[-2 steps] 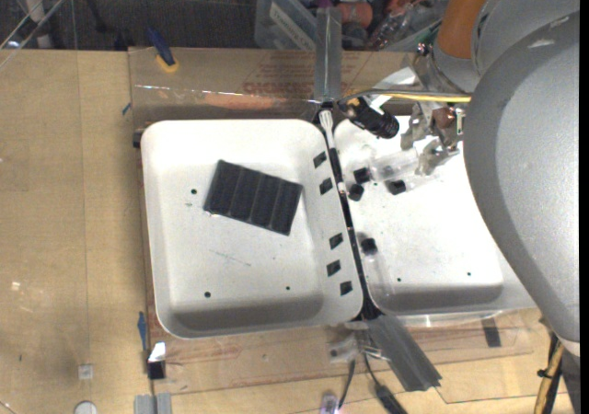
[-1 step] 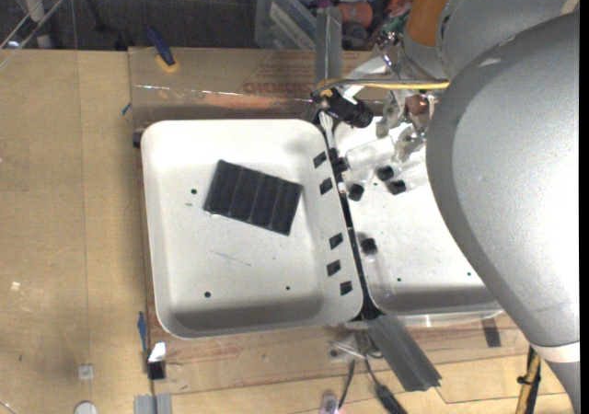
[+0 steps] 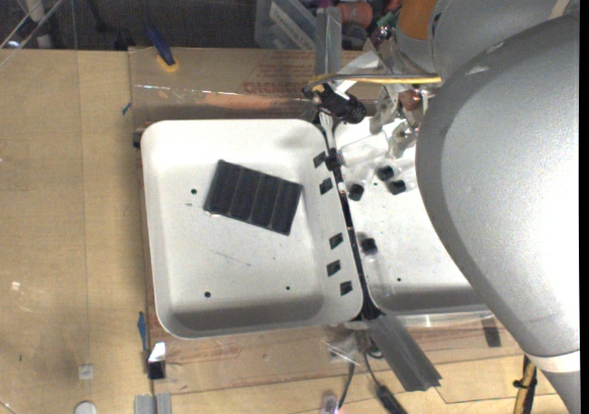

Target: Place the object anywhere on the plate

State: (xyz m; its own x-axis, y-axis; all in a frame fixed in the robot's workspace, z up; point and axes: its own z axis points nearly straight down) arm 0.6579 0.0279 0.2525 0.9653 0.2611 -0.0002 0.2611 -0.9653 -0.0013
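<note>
Here, arm [image 3: 515, 173]: looms over the right bin [image 3: 414, 265], reaching toward its far edge.
Jaws: hidden by the arm; I cannot tell their state.
Object: a dark ribbed slab [image 3: 253, 198] lies flat in the left bin [image 3: 175, 311], nearer its far edge, untouched.
Handling: likely light, stiff, low-lying; pinch across the short sides.
Plate: cannot be identified.

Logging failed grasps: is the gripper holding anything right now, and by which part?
Cannot be told: the arm covers the right bin. The dark ridged plate lies untouched in the left bin.
</note>
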